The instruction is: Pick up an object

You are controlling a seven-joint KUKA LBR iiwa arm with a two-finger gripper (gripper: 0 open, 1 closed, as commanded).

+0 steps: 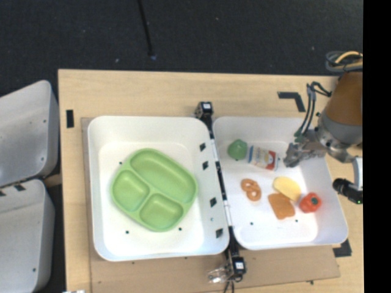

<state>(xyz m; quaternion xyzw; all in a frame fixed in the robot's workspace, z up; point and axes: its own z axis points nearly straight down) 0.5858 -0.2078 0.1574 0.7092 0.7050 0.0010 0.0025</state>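
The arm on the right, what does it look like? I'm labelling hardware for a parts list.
The arm is grey with a broad orange band above the wrist. Dark cables loop beside it, and a yellowish one coils at the top. Its gripper is a small dark grey metal assembly.

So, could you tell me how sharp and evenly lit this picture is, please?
Camera view: soft overall, so the label on the small packet is unreadable; lighting is even, both white bins bright without hard glare; the tool is blurred.
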